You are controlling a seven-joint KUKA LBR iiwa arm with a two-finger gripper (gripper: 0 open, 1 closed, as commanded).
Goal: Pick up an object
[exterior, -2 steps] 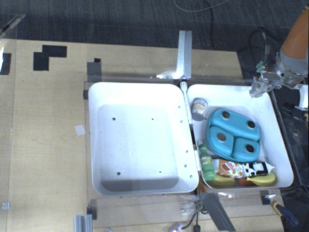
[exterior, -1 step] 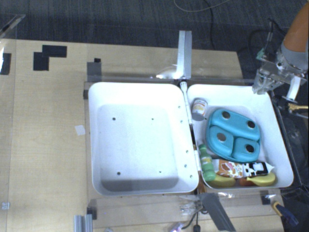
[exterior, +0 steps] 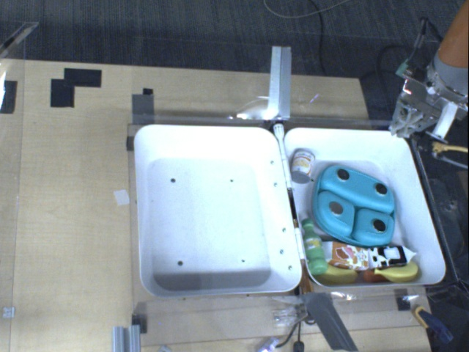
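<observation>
Objects to pick: a heap in the right bin, all of it below and to the left of the jaws as the camera sees them.
Blue tray: a teal moulded piece with round dimples, tilted, the largest thing in the bin and the nearest big item to the jaws.
Small can: a silver-topped can at the bin's upper left corner, well left of the jaws, just beside the blue piece.
Lower row: a green bottle, a printed carton and a yellow banana-like piece along the bin's near wall, farthest from the jaws.
Jaws: above the right bin's far right corner, close to its rim; nothing visible between them; whether they stand apart or closed cannot be told.
Arm: grey with an orange band, entering at the upper right.
Left bin: white, well away to the left of the jaws.
Bench: pale wood under both bins.
</observation>
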